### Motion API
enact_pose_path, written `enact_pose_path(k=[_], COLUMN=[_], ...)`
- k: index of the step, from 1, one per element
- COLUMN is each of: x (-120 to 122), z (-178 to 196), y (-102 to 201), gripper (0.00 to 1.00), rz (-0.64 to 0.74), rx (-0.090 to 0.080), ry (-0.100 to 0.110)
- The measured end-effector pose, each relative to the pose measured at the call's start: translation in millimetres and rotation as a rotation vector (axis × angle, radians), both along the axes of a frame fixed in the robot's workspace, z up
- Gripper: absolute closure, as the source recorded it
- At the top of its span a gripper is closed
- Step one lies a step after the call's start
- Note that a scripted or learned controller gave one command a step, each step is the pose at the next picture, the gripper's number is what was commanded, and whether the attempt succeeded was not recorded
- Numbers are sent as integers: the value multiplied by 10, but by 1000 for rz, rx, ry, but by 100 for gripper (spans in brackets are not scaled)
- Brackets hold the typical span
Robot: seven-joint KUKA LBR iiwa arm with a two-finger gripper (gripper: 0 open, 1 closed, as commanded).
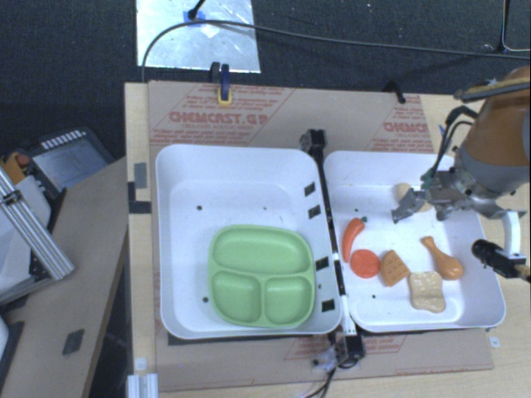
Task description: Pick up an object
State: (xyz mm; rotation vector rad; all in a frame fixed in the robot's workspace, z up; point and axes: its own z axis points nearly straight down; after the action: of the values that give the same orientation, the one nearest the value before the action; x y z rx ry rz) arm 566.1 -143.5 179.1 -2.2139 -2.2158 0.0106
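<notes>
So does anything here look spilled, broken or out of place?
Nothing stands out. The green three-compartment plastic plate lies flat in the left white bin; the toy foods, such as the orange carrot and tan drumstick, lie loosely in the right white bin.

Dark carpet floor (66,48); shiny metal sheet (199,19); wooden bench (137,131); perhaps side table (75,222).
</notes>
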Motion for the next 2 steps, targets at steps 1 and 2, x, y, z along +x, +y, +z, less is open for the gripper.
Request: enact_pose_path(k=[1, 2], x=[31, 45], z=[67, -356], y=[1, 45], gripper=[0, 0], rz=[2, 2], rx=[-2, -1], ry=[-13, -9])
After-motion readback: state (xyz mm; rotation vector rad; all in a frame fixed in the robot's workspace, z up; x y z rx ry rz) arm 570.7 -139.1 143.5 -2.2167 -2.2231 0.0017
